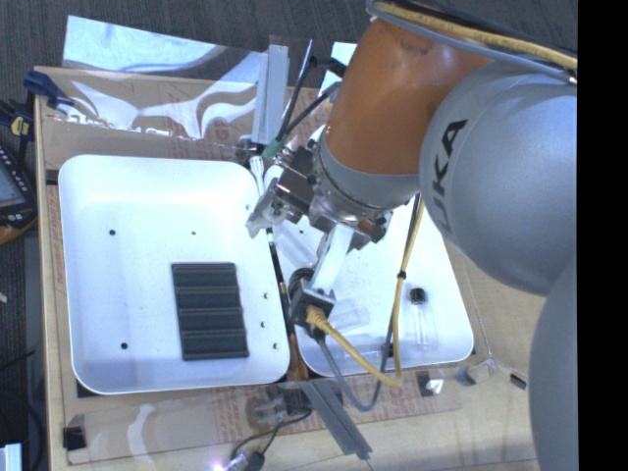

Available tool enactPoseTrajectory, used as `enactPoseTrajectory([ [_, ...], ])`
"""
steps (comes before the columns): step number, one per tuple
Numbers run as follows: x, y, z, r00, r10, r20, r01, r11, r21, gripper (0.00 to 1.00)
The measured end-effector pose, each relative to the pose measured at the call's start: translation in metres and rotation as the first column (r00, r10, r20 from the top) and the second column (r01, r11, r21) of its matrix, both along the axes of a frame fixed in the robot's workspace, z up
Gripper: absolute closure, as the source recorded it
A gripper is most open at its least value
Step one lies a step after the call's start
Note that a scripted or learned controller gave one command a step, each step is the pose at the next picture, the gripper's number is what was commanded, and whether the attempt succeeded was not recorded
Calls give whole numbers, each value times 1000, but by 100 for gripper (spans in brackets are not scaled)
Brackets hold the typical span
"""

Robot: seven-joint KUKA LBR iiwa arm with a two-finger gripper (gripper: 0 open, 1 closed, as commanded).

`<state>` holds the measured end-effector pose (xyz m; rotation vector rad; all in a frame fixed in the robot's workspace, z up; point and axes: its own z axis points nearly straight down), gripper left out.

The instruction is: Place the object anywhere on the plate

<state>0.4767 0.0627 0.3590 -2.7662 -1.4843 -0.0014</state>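
Observation:
The plate (209,310) is a dark, ribbed rectangle lying flat in the left bin (108,194), toward its front right. A small dark object (417,295) rests on the floor of the right bin (446,346), near its right side. My gripper (265,209) hangs below the grey wrist over the ridge between the two bins, above and to the right of the plate and well left of the small object. Nothing can be seen held in it. The big orange and grey arm hides most of the right bin.
A yellow cable (348,349) and a black connector (306,297) dangle from the arm over the front of the right bin. Metal brackets (329,410) lie on the bench in front of the bins. Cardboard and plastic sheeting (147,77) sit behind the left bin.

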Motion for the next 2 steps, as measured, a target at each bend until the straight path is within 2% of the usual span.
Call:
enactPoseTrajectory([
  [1, -2, 100, -113, 993, -121, -7, 121, 993, -3, 0],
  [2, -3, 139, -269, 927, -375, -6, 375, 927, -5, 0],
])
